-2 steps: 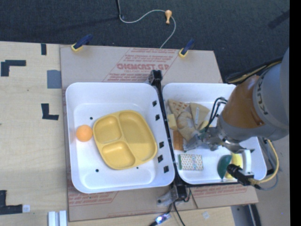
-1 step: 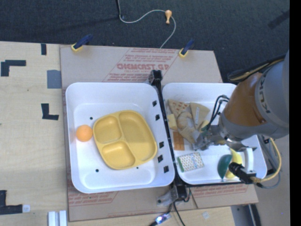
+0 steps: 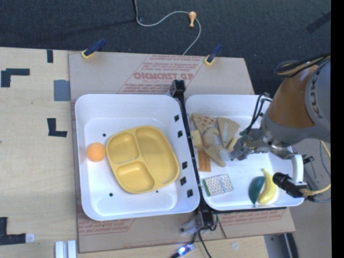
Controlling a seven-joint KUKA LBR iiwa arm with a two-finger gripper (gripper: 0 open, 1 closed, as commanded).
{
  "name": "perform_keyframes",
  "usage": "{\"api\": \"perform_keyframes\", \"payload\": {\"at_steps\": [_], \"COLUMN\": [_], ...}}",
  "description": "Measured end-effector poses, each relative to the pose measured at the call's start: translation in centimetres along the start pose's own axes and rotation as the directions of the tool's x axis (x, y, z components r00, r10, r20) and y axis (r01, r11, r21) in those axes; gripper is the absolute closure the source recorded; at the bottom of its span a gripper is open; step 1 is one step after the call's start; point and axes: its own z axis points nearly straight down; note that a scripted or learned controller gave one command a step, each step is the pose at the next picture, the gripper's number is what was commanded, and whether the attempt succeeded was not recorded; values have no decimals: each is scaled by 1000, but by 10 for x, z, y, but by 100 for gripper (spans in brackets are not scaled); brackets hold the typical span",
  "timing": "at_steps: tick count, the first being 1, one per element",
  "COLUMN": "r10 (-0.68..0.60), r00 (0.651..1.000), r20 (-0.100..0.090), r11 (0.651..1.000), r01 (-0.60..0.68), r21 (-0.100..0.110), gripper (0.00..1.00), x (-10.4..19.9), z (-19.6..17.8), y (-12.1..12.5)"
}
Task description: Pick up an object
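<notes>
My gripper (image 3: 240, 148) hangs low in the right bin (image 3: 236, 102), its dark fingers at the right edge of a heap of beige and tan pieces (image 3: 214, 137). I see nothing clearly held. Among that heap lie a cracker-like piece (image 3: 202, 122) and an orange-brown strip (image 3: 204, 160). A small speckled green-white packet (image 3: 217, 184) lies near the bin's front. A yellow banana (image 3: 269, 187) and a dark green piece (image 3: 256, 187) rest at the front right.
The left bin (image 3: 91, 106) holds a yellow three-compartment plate (image 3: 142, 158) and a small orange ball (image 3: 96, 152) to its left. A black divider clip row (image 3: 184, 144) runs between the bins. The arm's orange band (image 3: 293, 98) looms over the right bin's right side.
</notes>
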Motion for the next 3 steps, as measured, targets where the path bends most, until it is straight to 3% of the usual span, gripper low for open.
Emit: {"api": "perform_keyframes", "payload": {"at_steps": [2,3], "r10": [0,-5], "r00": [1000,1000], "r20": [-1,-2], "r11": [1000,1000], "r01": [0,5], "r21": [3,5], "gripper": [100,100], "x": [-3,51], "z": [-71,-63], "y": [-2,20]}}
